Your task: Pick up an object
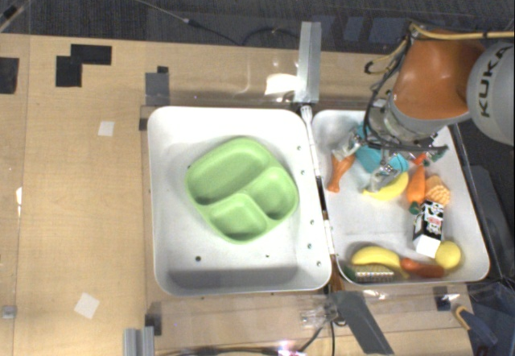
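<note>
While reaching in from three o'clock, arm [451, 76] bends down over right bin [354, 221], orange band uppermost, gripper [386, 169] low among toys. Finger state: cannot tell. "KUK" readable on grey link. At gripper tip, yellow curved banana-like piece [389, 188]; orange carrot [341, 170] at nine o'clock. Left bin [165, 185] bears glossy green sectioned plate [241, 189]. Small printed carton [430, 225] at five o'clock.
</note>
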